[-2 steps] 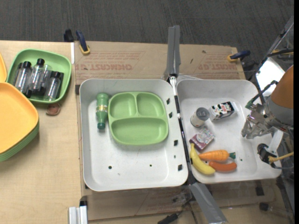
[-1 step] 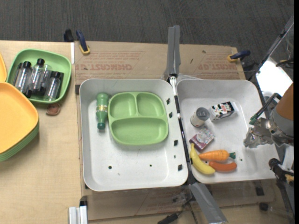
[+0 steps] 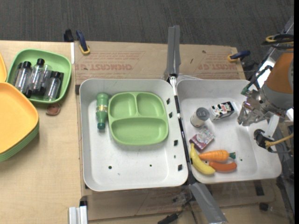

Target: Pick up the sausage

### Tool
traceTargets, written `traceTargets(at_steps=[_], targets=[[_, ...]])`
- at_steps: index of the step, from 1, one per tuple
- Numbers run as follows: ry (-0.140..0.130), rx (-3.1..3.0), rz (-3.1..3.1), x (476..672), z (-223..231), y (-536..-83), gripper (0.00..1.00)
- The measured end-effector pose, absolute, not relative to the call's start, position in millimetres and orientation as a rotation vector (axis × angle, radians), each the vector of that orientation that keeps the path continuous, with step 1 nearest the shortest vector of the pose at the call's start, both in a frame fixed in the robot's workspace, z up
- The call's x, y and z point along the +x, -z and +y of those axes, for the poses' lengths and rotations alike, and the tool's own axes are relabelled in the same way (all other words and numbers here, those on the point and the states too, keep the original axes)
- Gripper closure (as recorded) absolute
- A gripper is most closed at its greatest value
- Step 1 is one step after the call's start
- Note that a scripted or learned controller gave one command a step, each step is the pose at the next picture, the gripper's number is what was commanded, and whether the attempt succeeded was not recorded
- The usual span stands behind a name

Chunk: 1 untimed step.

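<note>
The sausage point(image 3: 224, 167), as best I can judge in a small, soft view, is the reddish-orange piece lying at the front of the right bin point(image 3: 266, 169), pressed up just below the carrot point(image 3: 216, 155) and touching the tip of the banana point(image 3: 201, 163). That trio is the landmark for everything else: the pink packet point(image 3: 202, 138) sits just behind the banana, the small grey can point(image 3: 200, 116) further back, and the black-and-white carton point(image 3: 222, 109) behind and slightly right of the carrot.

The gripper point(image 3: 247, 118) hangs over the right side of the same bin, well apart from the sausage, behind it and to its right, with nothing between its fingers; whether they are spread wide or drawn narrow I cannot tell from this angle.

The chief risk is crowding. The sausage lies flush against the carrot, alike in colour and shape, so a descent that lands a little far back would likely close on the carrot instead, or straddle both and lift neither cleanly. A finger coming down on the banana's end could shove the whole cluster sideways. The sausage also sits close to the bin's front wall, leaving little room for the near finger. A smooth, rounded body may squirt out of a pinch placed off centre.
</note>
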State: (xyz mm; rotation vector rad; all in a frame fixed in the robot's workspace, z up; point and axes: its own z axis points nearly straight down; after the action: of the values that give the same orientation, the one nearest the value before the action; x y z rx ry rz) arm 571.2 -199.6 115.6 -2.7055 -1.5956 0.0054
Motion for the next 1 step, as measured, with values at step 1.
traceTargets(at_steps=[1], targets=[[-0.011, -2.703, -1.6, 570.9, -199.5, -123.9, 1.0]])
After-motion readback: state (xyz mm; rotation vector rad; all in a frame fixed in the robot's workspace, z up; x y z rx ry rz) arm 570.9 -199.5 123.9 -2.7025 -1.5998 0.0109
